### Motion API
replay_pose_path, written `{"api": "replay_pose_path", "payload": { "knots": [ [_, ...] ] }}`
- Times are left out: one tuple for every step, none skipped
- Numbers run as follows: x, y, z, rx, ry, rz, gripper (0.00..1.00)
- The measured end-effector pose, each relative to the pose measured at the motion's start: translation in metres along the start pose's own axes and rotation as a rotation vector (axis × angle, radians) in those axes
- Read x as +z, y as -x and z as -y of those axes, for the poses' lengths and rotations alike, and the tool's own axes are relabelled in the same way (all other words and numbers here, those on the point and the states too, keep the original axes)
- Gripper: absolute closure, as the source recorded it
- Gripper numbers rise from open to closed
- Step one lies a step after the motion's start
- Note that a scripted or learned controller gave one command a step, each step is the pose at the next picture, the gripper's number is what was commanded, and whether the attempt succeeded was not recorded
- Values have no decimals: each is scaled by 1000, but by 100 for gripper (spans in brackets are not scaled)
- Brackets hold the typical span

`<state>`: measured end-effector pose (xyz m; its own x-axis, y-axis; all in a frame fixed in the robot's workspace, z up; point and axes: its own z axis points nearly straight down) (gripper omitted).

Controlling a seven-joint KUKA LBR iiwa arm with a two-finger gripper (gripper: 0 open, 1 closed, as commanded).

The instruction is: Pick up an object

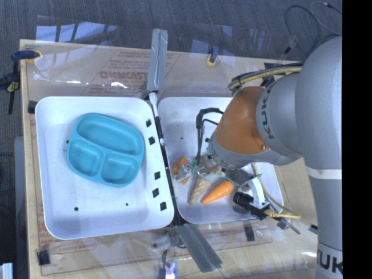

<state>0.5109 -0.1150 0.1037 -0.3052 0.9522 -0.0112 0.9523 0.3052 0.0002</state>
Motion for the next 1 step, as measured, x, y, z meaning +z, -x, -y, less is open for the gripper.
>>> {"api": "replay_pose_path", "payload": {
  "knots": [
    [-132,-10,-32,-88,2,-10,100]
  ]
}}
